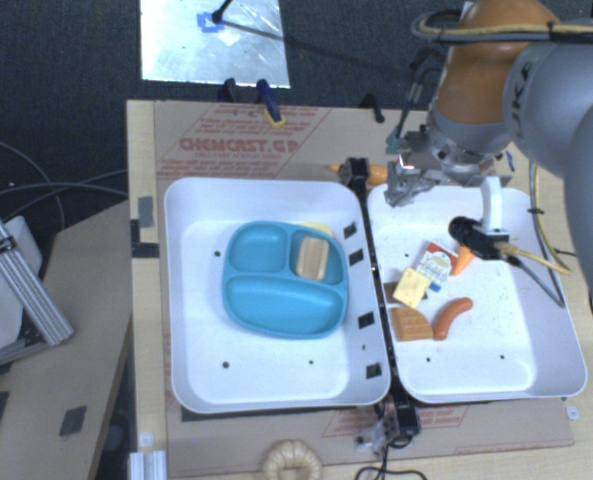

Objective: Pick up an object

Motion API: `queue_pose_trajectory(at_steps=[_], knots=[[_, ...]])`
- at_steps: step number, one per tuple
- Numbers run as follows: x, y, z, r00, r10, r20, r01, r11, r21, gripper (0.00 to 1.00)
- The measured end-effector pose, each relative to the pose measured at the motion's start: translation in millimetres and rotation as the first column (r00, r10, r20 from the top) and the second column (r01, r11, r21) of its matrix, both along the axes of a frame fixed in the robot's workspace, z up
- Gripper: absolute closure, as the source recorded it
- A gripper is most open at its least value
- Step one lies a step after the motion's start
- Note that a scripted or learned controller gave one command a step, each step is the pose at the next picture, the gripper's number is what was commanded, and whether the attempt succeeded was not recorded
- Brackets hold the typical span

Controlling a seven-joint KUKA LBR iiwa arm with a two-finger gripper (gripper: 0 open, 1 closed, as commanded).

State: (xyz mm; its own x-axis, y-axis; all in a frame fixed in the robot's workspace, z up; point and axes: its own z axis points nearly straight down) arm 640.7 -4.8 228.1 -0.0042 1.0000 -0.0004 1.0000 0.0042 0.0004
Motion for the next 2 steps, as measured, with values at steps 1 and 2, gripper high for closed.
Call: queue_pose_trajectory(at_steps=[1,2], knots=[[13,0,6,1.0,0.002,0.003,-0.002,1.0,0.001,1.0],[7,-3,-13,1.0,-0.003,0.002,0.003,1.0,0.0,1.0]])
